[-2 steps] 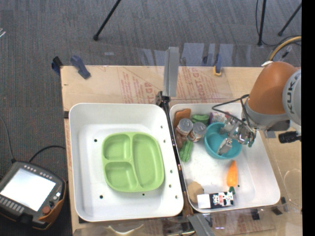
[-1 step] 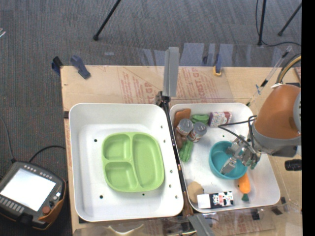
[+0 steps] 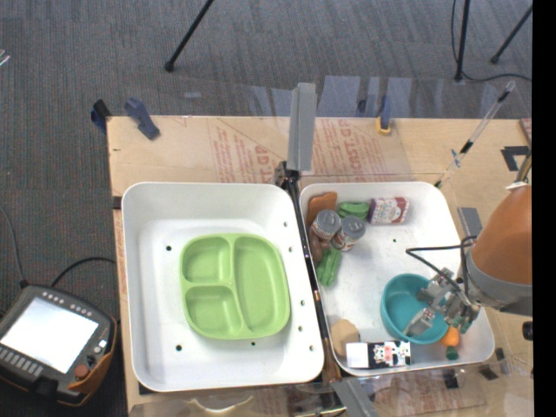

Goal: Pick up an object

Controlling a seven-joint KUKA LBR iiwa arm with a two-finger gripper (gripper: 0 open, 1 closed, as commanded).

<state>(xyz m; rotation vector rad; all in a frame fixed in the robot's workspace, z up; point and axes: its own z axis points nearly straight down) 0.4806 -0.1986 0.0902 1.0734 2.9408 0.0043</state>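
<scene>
Teal bowl [image 3: 408,307] sits directly under the pincer [image 3: 437,309], in the right bin [image 3: 373,268]. I cannot tell how far the pincer is open, and nothing is visibly held in it. Risk, in my judgement: it meets the curved rim and slips off, or pushes the bowl against the orange piece [image 3: 451,338] just beside it. The arm [image 3: 508,250] reaches in from the right, with the wrist bent downward over the bowl.

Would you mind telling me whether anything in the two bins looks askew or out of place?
Nothing looks spilled or broken. In the right bin, two cans and the milk carton lie tipped over. The green tray sits flat in the left bin.
</scene>
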